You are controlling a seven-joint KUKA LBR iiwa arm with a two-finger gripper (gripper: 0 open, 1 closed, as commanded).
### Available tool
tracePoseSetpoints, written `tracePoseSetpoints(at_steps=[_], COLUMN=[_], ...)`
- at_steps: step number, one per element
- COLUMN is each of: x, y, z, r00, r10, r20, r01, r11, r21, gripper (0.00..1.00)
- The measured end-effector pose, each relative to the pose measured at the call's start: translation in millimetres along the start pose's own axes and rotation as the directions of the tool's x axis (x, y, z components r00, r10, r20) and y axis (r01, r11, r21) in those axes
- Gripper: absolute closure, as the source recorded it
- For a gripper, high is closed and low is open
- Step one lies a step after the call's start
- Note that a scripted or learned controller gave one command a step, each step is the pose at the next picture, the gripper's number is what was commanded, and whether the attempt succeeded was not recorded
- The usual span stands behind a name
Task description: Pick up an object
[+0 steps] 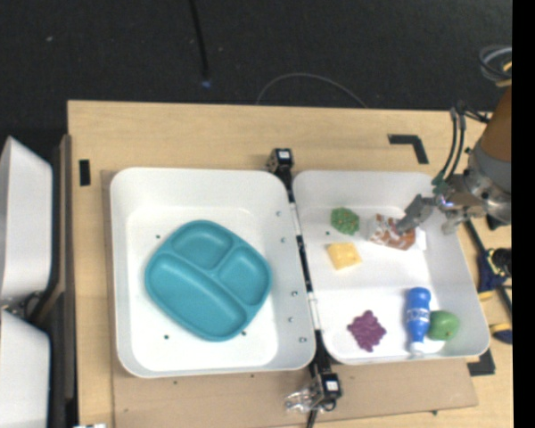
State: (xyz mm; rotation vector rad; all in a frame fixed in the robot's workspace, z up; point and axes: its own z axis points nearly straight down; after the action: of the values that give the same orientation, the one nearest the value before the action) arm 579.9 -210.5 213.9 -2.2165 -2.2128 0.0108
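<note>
The end effector (pixel 408 224), its grip state impossible to tell, hovered at a brown-and-white object (pixel 392 233) at two o'clock in the right bin (pixel 455 266), risking a glancing miss.

The two bins (pixel 125 239) are white. In the left one lies a turquoise plate (pixel 209 279). In the right one are a green lump (pixel 344 220), a yellow piece (pixel 343 256), a purple bunch (pixel 366 330), a blue bottle (pixel 416 315), a green ball (pixel 444 325) and a brown-and-white thing (pixel 390 233). The bench (pixel 187 132) is light wood colour.
</note>
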Motion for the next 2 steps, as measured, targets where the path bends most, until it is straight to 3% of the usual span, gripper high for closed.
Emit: tracePoseSetpoints(at_steps=[1,2], x=[0.4,-3.5], y=[2.9,8.9], z=[-8.1,52.6], r00=[1.000,1.000], r10=[-0.003,-0.001], r20=[0.003,0.004], r01=[0.003,0.001], r11=[1.000,1.000], r21=[-0.013,-0.010], gripper=[0.00,0.00])
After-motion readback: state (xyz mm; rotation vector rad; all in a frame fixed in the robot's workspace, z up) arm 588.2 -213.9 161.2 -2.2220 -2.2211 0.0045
